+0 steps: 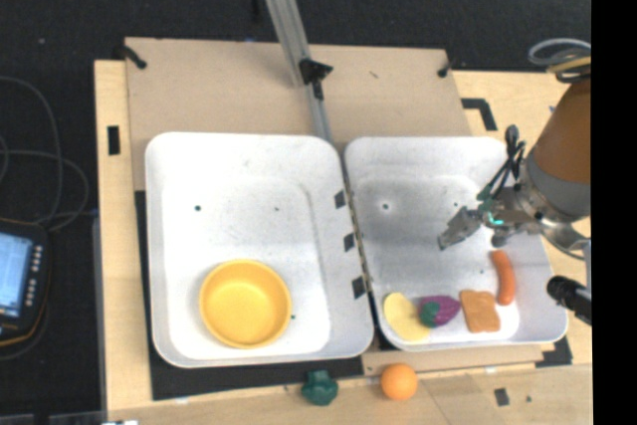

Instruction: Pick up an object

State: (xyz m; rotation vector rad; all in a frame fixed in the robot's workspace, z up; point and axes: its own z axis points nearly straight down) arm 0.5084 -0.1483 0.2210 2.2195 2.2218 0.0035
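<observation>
The end effector hangs over the bare middle of the right bin, and I cannot tell if it is apart or together, so a descent from here would probably meet only the white floor, because nothing lies below it. The things to pick lie along the near edge of that bin: a red sausage just beside the end effector toward the near right, then an orange block, a purple and green piece and a pale yellow disc. These four lie close together, so a grasp there may push a neighbour away or catch two at once, while the yellow bowl sits well apart in the left bin.
</observation>
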